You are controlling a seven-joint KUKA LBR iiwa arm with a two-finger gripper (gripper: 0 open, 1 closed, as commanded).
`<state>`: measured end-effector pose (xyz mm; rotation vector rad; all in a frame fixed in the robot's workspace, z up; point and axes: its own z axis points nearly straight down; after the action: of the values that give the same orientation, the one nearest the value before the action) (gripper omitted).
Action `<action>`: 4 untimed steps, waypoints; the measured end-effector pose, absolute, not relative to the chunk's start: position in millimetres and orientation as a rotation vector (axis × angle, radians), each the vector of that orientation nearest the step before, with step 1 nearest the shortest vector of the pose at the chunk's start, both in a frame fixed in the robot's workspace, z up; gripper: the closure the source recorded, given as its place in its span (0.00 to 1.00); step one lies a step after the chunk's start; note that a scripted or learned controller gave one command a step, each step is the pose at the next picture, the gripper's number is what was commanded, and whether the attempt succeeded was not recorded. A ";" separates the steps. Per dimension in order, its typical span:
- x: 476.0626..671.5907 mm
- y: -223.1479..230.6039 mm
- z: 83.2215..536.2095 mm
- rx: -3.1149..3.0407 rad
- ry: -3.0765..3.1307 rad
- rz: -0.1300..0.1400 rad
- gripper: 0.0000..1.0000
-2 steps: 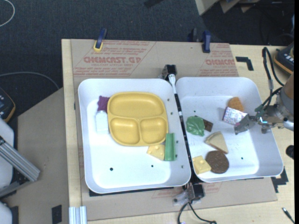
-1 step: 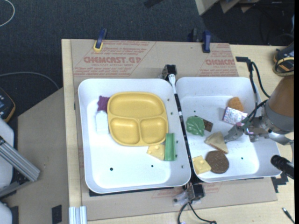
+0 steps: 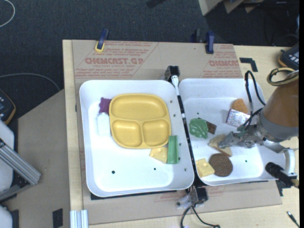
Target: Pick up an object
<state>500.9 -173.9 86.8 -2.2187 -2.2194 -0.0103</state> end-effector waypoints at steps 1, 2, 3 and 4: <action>503.1 -175.6 101.8 -2.227 -2.226 -0.015 1.00; 507.2 -169.1 147.3 -2.224 -2.228 -0.004 1.00; 513.5 -170.4 210.6 -2.226 -2.230 -0.006 1.00; 514.6 -170.5 226.0 -2.224 -2.227 -0.003 1.00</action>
<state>514.6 -170.5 226.0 -2.2236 -2.2272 -0.0033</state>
